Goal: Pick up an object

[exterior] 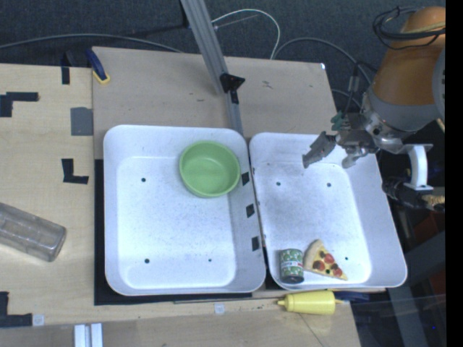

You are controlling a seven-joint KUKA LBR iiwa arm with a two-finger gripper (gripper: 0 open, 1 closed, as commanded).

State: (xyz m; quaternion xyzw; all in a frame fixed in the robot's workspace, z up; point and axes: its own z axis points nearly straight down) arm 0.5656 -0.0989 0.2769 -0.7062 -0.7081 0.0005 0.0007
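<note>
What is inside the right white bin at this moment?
The right bin holds a small green can and a toy pizza slice, side by side near its front edge. The gripper hangs above its far end, covering a little of the floor there.

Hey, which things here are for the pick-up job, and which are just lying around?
For the job: gripper, green bowl, small can, toy pizza slice.

Lying about: yellow bottle, clear plastic cylinder.
</note>
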